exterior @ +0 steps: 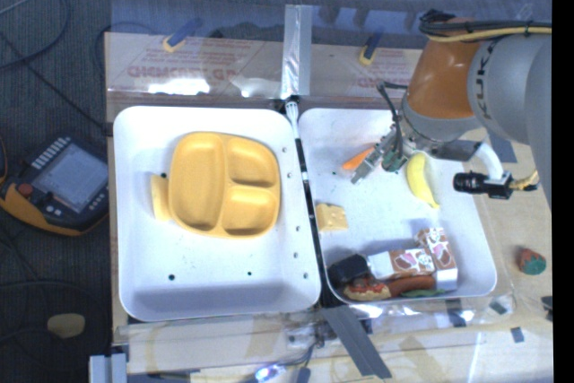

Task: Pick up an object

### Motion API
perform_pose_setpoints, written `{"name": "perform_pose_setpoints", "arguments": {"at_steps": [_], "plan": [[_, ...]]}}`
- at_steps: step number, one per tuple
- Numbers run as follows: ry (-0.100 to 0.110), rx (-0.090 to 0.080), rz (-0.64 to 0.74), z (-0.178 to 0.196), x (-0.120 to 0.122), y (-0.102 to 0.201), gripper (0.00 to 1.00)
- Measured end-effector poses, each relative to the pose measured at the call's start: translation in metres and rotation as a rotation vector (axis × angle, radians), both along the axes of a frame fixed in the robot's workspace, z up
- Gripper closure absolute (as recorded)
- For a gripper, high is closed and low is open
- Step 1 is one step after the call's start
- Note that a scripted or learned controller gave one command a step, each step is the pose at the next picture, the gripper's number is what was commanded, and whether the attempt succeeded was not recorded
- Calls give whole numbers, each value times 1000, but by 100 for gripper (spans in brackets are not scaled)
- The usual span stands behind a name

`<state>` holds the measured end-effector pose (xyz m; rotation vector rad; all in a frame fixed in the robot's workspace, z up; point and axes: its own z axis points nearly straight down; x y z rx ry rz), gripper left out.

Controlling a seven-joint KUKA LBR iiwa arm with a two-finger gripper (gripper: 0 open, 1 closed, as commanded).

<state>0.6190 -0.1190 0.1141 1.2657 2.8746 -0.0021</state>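
My gripper [375, 161] hangs low over the back of the right bin [466, 229], below the arm's orange band. A small orange carrot piece [358, 160] lies right at its left side, touching or nearly touching it; I cannot tell whether it is gripped. A yellow banana [420, 178] lies just right of the gripper. Nearer the front are a pale cheese wedge [331, 217], a red-and-white box [423, 258], a black object [347, 267] and a hot-dog-like toy [369, 289].
The left bin [134, 265] holds a yellow sectioned plate [224, 184]. A divider wall [303, 184] separates the bins. A pendant [63, 184] lies on the floor at left. A small red and green item [533, 261] sits outside the right bin.
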Motion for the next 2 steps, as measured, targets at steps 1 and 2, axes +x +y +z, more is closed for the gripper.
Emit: {"name": "perform_pose_setpoints", "arguments": {"at_steps": [1, 2], "plan": [[-11, 4, -289, -23, 2, -26, 100], [-12, 3, -289, -25, 2, -27, 0]]}}
